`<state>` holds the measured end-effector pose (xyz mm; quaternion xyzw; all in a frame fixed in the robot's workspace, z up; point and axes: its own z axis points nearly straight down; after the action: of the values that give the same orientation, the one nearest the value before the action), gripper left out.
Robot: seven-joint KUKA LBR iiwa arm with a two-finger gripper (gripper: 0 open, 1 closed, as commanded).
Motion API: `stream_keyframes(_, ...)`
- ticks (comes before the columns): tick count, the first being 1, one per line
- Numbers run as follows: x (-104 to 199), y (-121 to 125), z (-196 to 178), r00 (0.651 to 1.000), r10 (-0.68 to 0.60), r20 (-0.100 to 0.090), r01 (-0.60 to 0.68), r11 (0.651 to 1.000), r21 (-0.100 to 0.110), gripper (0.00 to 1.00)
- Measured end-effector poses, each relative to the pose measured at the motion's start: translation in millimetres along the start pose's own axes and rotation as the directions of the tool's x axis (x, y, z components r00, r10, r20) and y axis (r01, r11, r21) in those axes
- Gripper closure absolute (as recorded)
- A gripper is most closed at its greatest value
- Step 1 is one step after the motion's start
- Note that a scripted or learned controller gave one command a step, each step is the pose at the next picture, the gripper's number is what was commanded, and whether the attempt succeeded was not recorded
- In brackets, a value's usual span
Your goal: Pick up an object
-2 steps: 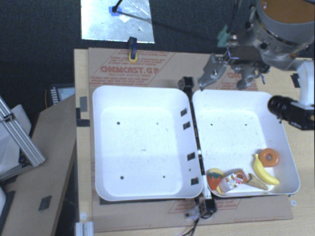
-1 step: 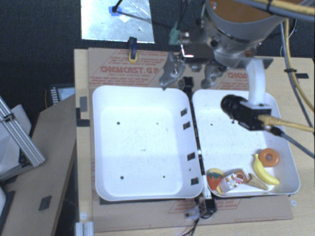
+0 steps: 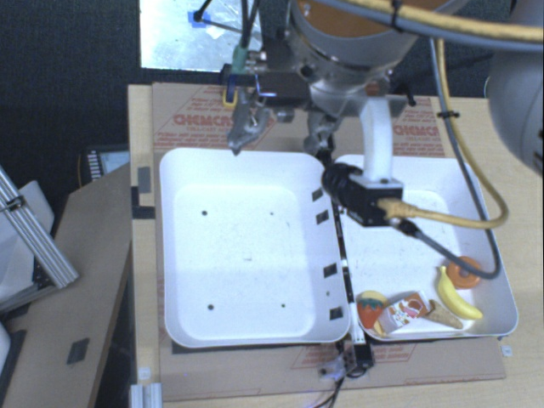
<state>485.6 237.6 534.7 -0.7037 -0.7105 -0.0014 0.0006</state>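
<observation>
Bench seen from above at a slant, bearing two shallow white bins side by side on a sheet of brown cardboard (image 3: 195, 121) printed with red lettering. My arm (image 3: 365, 24), grey with an orange band, fills the top of the view and reaches down toward the far side of the bins. My pincer (image 3: 278, 147) hangs over the far rim of the left bin (image 3: 238, 253), close to the corner where it meets the right bin (image 3: 382, 253). Its two fingers (image 3: 245, 130) stand apart, and nothing is between them. The things to pick up all lie in the right bin, gathered along its near wall and well apart from my pincer. A yellow banana (image 3: 456, 297) lies toward the near right corner, and an orange round thing (image 3: 466, 270) sits just behind it, touching it or nearly so. To the banana's left along the near wall are a small tan wedge (image 3: 444, 316), a white and red packet (image 3: 405, 309), and a red-orange round fruit (image 3: 371, 310) close to the wall that divides the bins. These three lie pressed close together in a row. I cannot make out what the packet's print says.
</observation>
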Motion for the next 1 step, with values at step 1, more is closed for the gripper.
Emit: stream_keyframes(1,-3.0,0.9,-11.9,1.0,0.003,-0.001,-0.003,1.0,-0.003,1.0)
